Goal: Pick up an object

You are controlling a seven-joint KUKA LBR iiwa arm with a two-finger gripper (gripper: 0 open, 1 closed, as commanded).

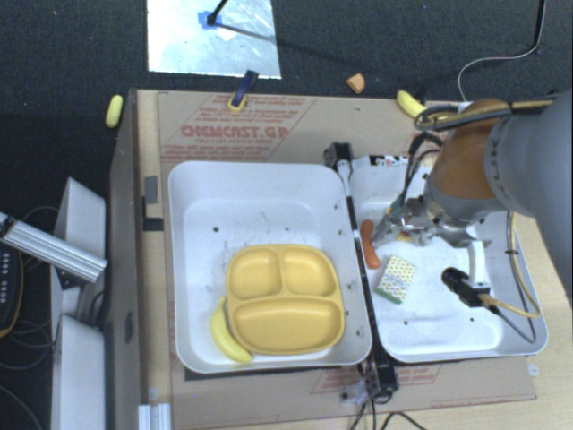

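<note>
In the right bin (448, 334), an orange carrot-like piece (369, 245) lies along the left wall. A small white block with green dots (397, 278) rests just right of it. My gripper (398, 227) hangs low over the bin's upper left part, close beside the orange piece and above the dotted block. The grey arm with its orange band (466, 164) covers the bin's back. In the left bin (206, 195) lie a yellow divided plate (285, 296) and a yellow banana (226, 334) tucked against the plate's lower left edge.
A black connector with a yellow cable (466, 287) sits over the right bin's right side. The divider (356, 258) between the bins runs close to the orange piece. Small yellow and orange bits (410, 103) lie on the bench behind the bins.
</note>
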